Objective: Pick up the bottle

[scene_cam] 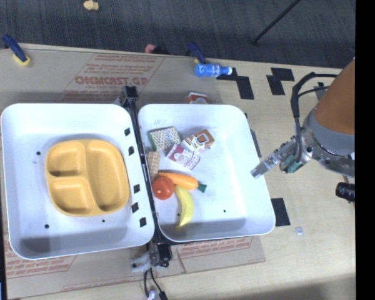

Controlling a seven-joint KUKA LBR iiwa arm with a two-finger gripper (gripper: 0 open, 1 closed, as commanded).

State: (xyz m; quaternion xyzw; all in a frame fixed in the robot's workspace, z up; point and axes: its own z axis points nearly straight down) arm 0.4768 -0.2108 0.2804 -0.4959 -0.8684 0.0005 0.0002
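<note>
A small blue bottle point(209, 70) with a white cap end lies on its side on the bench, beyond the far rim of the right bin point(253, 186). My gripper point(262, 167) hangs just outside that bin's right rim, pointing left, well apart from the bottle and holding nothing that I can see. Inside the right bin lie a patterned carton point(164, 136), two small printed packs point(203, 140) point(186, 158), a waffle cone point(153, 162), a tomato point(163, 189), a carrot point(182, 180) and a banana point(185, 207).
The left bin point(19, 167) holds a yellow divided plate point(86, 175). Blue clamps point(15, 50) point(195, 52) grip the far bench edge. A small red-and-white carton point(198, 97) sits behind the right bin. Cables loop above the wrist at the right.
</note>
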